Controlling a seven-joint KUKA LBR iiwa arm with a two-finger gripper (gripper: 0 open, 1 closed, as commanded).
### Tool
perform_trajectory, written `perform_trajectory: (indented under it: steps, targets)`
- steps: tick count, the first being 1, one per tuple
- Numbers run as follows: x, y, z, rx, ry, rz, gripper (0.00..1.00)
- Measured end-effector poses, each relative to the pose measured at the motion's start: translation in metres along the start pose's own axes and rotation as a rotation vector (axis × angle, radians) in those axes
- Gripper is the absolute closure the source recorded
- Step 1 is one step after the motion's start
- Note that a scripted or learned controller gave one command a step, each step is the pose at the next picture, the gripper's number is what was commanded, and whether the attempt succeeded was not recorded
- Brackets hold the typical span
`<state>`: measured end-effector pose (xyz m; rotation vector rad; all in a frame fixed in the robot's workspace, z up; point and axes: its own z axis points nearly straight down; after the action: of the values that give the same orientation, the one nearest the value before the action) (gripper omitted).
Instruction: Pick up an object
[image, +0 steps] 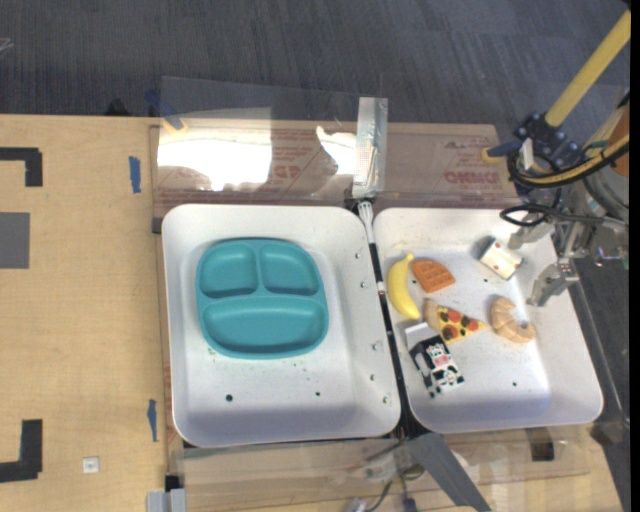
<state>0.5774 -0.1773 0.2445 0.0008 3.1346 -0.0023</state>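
The gripper (548, 287) is seen just right of the croissant (511, 321), partly cut off by cables; the fingers' state cannot be told.

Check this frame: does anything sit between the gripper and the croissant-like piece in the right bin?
Nothing visible does. The gripper hangs over the right bin just up and right of the tan croissant-like piece, with bare white floor between them. The white block lies to the gripper's left, off that line.
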Motion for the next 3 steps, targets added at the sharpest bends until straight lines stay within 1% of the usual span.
perform_trajectory:
  steps: [1,2,3]
  targets:
    - [0.004,0.014,0.147,0.001,-0.003,0.092,0.00]
    - [0.001,0.015,0.135,0.002,-0.011,0.090,1.00]
    - [0.005,0.071,0.061,-0.001,-0.003,0.357,1.00]
